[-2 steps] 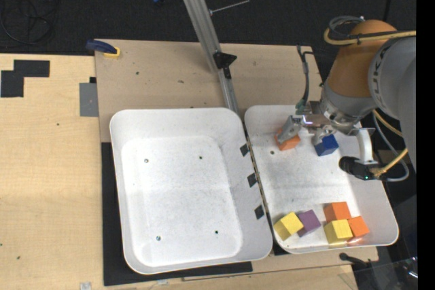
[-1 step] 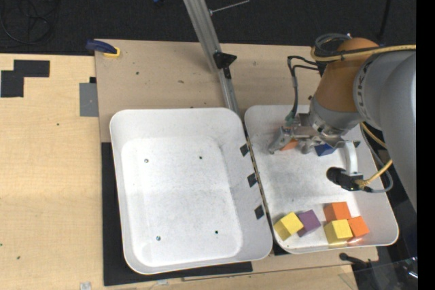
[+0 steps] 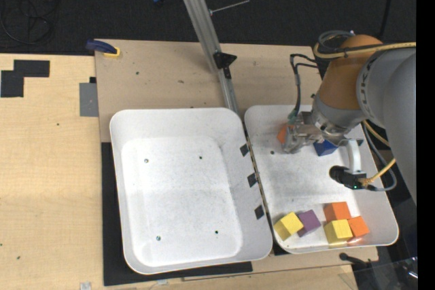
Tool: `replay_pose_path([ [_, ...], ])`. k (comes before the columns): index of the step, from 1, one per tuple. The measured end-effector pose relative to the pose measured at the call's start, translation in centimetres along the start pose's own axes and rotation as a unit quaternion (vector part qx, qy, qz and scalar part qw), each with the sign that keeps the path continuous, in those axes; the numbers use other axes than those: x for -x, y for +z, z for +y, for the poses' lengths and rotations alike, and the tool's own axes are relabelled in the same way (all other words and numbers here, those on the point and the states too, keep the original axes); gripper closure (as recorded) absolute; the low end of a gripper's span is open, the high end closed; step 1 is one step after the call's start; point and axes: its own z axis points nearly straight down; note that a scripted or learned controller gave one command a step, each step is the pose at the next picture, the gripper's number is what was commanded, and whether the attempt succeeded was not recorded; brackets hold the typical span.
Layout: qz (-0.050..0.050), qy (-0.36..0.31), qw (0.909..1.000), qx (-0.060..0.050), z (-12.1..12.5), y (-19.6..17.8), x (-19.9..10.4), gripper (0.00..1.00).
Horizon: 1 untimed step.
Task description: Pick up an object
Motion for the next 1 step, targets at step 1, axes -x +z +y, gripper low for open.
replay_pose_path([
  [1, -0.001, 0.001, 1.0, 0.005, 0.04, -6.25, 0.64, 1.0],
])
